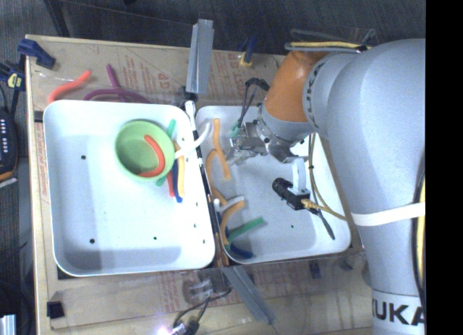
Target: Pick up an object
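My gripper (237, 149) hangs low over the upper left part of the right bin (329, 236), reached in from the right. Just left of it lies a long orange stick (219, 147), close to the gripper but apart from it as far as I can see. A small teal piece (236, 131) shows right at the gripper's upper edge; whether it is held is unclear. Lower in the same bin lie a curved orange strip (230, 210), a green stick (247, 228) and a blue stick (239, 252).
The left bin (94, 210) holds a green bowl (141, 149) with a red strip (154, 145) in it, and yellow, blue and red sticks (177, 178) beside it. A white piece (197, 140) lies across the divider. Orange and purple strips (98, 91) lie on the bench behind.
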You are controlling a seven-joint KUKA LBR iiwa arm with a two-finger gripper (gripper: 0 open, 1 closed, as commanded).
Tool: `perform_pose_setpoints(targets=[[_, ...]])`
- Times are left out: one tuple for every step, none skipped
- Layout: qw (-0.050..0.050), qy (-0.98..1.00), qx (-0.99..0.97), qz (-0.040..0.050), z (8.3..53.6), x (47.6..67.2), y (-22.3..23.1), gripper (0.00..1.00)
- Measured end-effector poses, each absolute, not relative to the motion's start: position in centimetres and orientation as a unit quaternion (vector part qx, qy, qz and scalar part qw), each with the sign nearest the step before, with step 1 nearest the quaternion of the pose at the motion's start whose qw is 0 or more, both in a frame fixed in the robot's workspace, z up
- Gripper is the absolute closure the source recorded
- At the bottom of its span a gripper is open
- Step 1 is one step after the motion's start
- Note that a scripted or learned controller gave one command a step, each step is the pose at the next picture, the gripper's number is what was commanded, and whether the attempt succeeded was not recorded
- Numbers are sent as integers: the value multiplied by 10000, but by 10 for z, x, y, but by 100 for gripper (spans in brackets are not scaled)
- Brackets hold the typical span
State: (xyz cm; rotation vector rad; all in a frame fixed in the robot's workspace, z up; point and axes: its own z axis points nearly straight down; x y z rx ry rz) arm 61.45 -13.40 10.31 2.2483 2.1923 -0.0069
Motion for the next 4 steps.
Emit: perform_pose_setpoints(targets=[[9,6987,7154,-26,103,615,-134,0],[61,7036,7105,-31,95,654,-108,0],[31,7056,7086,-16,104,654,-104,100],[3,8191,5736,-4,193,657,-83,100]])
